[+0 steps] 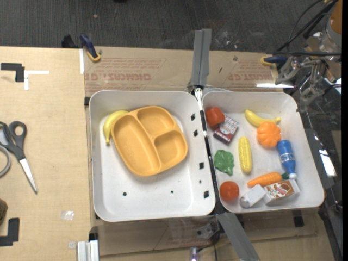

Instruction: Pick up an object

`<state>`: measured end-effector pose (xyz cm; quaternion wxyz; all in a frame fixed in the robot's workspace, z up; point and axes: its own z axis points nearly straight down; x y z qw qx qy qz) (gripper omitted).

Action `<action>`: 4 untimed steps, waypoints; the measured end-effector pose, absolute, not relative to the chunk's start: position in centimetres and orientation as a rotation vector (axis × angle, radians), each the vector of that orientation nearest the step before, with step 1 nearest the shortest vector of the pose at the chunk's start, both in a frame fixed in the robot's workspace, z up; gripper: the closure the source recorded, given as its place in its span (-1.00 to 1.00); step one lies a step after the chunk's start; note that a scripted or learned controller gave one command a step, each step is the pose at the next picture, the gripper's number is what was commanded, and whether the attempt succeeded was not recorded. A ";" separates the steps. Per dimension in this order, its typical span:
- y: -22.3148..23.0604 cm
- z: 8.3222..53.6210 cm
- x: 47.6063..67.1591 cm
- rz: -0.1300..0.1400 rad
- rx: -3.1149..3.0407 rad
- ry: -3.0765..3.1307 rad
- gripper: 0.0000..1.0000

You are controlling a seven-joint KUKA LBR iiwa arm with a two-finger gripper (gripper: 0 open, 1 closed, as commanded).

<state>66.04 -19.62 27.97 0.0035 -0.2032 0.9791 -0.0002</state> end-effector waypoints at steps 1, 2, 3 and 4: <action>-22.2 14.8 58.7 0.000 -0.517 3.095 -1.00; -19.9 9.4 54.8 -0.002 -0.330 3.117 -1.00; -17.5 9.3 56.5 0.000 -0.159 3.132 -1.00; -17.4 10.3 56.7 -0.003 -0.163 3.128 1.00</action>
